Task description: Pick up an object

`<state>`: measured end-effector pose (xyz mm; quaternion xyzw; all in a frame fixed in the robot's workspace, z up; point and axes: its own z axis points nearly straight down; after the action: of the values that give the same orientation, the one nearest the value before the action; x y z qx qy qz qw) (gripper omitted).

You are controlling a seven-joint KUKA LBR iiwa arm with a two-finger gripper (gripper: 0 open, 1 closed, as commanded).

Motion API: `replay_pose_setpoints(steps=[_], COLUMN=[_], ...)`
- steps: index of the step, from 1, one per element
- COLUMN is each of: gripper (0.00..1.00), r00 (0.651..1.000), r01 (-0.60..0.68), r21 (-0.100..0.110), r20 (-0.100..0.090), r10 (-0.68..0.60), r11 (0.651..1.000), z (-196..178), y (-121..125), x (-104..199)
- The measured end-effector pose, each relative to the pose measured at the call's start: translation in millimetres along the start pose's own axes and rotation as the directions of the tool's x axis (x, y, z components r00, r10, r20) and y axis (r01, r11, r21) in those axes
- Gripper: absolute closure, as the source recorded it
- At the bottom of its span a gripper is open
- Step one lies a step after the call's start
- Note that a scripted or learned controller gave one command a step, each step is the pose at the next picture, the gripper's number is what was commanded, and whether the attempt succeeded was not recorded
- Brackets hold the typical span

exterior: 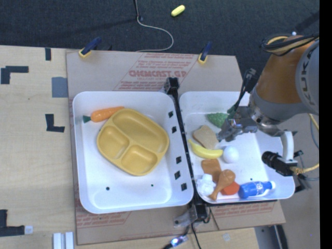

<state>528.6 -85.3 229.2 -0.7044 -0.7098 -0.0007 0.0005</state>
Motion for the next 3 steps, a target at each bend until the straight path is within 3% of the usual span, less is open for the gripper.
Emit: replay_pose_setpoints(steps=[3], gripper=[1.0], r00=[1.0], r01=[-0.001], r21=[0.001], r20=[0.0], r10=[0.001], r11=[1.0], z=[15.8], y=[79.5], x=[141.8])
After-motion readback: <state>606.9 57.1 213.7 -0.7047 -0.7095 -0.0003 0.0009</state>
